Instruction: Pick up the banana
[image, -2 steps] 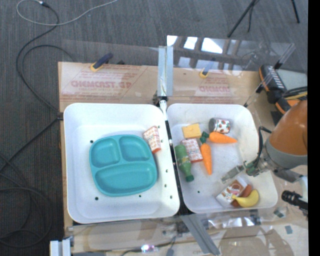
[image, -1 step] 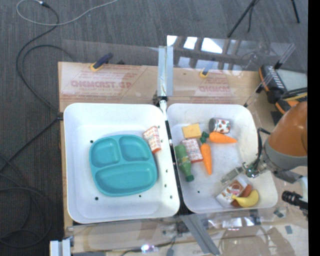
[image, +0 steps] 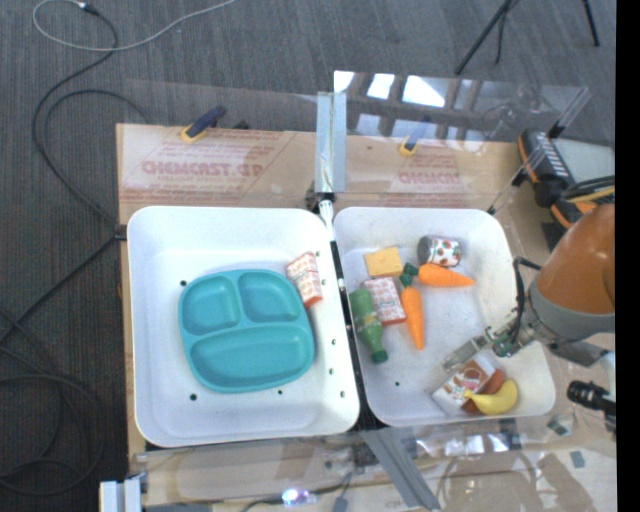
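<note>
The yellow banana (image: 496, 399) lies in the near right corner of the right bin (image: 400, 390). It rests against a small printed packet (image: 460, 386) and a reddish piece (image: 490, 381). My gripper (image: 478, 347) hangs low over the bin just above and behind the banana, a little to its left, reaching in from the right. Nothing shows in its grasp. The arm's orange band (image: 590, 260) is over the bin's right rim.
The right bin also holds two carrots (image: 413, 316), a can (image: 440, 250), a yellow block (image: 383, 262), a pink packet (image: 385, 300) and a green bottle (image: 367, 326). In the left bin sit a teal divided plate (image: 247, 328) and a small box (image: 306, 278).
</note>
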